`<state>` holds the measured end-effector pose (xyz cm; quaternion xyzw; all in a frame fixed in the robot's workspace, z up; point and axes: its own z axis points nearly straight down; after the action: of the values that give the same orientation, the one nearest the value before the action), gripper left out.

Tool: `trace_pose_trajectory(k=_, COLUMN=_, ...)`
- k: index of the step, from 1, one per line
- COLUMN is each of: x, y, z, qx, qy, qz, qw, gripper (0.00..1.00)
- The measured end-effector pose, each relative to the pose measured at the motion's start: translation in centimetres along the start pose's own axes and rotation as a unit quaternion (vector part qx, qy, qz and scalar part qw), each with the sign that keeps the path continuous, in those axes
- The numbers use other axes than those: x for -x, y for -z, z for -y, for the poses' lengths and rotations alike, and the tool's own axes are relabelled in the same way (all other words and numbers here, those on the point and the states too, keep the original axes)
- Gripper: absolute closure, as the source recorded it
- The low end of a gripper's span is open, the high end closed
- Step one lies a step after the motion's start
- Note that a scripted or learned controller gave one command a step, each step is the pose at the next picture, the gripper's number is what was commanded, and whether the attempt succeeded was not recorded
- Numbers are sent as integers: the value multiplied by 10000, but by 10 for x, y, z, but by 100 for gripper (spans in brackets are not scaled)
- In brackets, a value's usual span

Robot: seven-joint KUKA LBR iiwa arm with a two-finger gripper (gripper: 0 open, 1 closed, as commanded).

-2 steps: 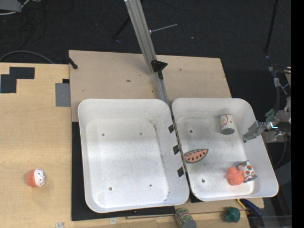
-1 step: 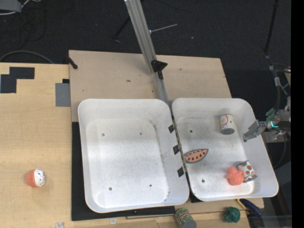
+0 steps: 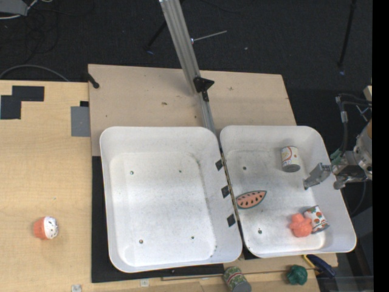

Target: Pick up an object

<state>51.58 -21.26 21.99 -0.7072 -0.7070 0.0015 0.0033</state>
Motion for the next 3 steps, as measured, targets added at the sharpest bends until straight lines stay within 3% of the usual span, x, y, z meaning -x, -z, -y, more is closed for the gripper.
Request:
trace_pose_trajectory(k=2, x=5, y=-91, z=1, qx=1, qy=2, qz=-2, qw=10000, gripper=0)
trace_pose_trajectory(k=3, x=6, y=-78, z=1, qx=15, qy=-13, qz=5, qw=10000, gripper=100)
